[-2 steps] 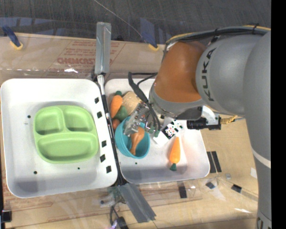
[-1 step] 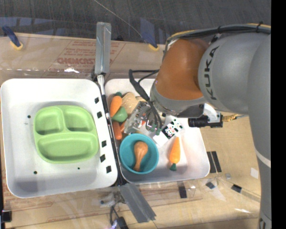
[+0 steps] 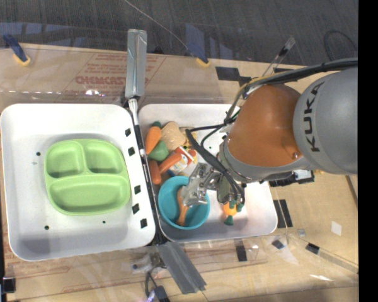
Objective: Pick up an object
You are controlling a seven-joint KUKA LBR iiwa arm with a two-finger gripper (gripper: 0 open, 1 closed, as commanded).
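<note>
My gripper (image 3: 198, 190) hangs low in the right bin (image 3: 264, 216), over the rim of a teal bowl (image 3: 170, 206). An orange piece lies inside the bowl under the metal fingers. Toy food is piled at the bin's left side: a carrot (image 3: 152, 139), a tan bread-like piece (image 3: 171, 134) and an orange-and-white packet (image 3: 179, 160). A small orange and green toy (image 3: 229, 214) lies just right of the bowl. The arm's orange band (image 3: 264, 128) covers much of the bin's right half.
The left bin (image 3: 19, 187) holds a green divided plate (image 3: 87, 175). A metal divider bar (image 3: 135, 61) runs between the bins at the back. Black clips line the shared wall. Cables trail from the arm at the upper right.
</note>
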